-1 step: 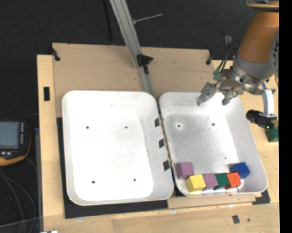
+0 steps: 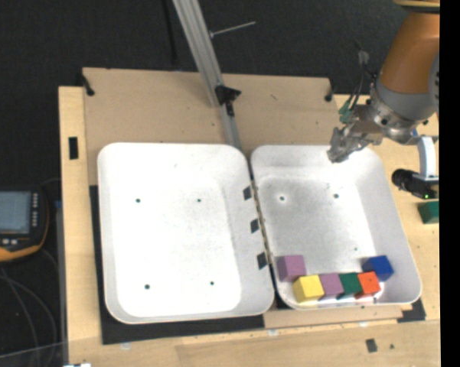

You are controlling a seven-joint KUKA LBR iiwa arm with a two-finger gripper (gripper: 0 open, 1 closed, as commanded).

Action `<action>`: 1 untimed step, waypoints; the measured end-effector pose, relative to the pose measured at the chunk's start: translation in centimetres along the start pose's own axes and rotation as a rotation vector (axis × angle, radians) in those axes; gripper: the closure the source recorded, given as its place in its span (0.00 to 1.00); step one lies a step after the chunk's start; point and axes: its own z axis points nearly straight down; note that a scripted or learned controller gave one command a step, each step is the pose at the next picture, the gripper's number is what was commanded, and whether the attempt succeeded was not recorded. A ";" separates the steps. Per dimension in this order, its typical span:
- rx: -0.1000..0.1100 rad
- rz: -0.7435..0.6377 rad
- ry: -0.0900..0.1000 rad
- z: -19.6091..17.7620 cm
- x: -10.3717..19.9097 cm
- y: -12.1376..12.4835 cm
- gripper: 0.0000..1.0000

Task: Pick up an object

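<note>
Blocks (image 2: 333, 281) clustered, tool (image 2: 338, 156) indistinct

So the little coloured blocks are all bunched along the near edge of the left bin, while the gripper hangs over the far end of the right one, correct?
Not quite. The camera view shows the coloured blocks bunched along the near edge of the right bin, not the left bin. The gripper does hang over the far end of the right one.

Matt white plastic bins (image 2: 176, 159); bare wood bench (image 2: 283, 90).
</note>
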 end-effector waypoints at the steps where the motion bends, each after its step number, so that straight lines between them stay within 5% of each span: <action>1: 0.009 0.001 0.006 5.6 6.8 -2.3 1.00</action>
